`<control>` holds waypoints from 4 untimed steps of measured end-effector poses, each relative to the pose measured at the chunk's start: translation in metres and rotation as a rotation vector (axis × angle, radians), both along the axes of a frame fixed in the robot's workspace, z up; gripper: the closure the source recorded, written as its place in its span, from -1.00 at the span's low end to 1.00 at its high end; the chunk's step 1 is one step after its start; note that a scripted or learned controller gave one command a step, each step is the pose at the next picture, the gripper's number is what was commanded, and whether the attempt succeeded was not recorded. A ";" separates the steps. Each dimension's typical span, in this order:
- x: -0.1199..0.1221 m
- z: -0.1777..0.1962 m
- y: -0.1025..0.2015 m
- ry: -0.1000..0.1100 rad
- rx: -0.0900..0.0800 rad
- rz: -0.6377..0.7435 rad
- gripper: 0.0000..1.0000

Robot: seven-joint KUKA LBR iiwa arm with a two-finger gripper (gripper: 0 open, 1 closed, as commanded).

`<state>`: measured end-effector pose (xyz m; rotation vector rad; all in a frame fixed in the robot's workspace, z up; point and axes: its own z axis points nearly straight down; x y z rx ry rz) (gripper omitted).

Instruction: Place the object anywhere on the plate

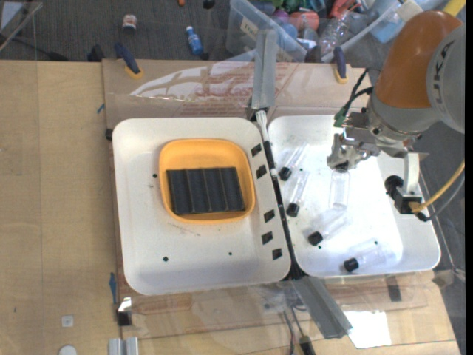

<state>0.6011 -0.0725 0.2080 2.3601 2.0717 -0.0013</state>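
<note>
An orange plate (208, 149) lies in the left bin (140, 235), with a black ridged slab (205, 190) resting on it. Several clear plastic vials with black caps are scattered in the right bin (414, 246). One vial (338, 191) lies just below my gripper (344, 159), which hangs low over the upper middle of that bin. Other vials (297, 191) (329, 225) lie to its left and lower left, and one (366, 257) lies near the front edge. I see nothing held by the gripper.
A metal divider (267, 176) with black clips runs between the two bins. A cable and black fitting (403, 194) hang on the arm's right side. Beyond the bench stands a clear tub of colourful toys (295, 6).
</note>
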 end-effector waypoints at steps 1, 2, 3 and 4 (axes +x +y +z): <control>0.067 0.002 0.030 -0.005 0.000 0.324 1.00; 0.067 0.029 0.043 -0.006 -0.001 0.489 1.00; 0.066 0.059 0.043 -0.006 -0.001 0.505 1.00; 0.067 0.076 0.031 -0.006 -0.002 0.565 1.00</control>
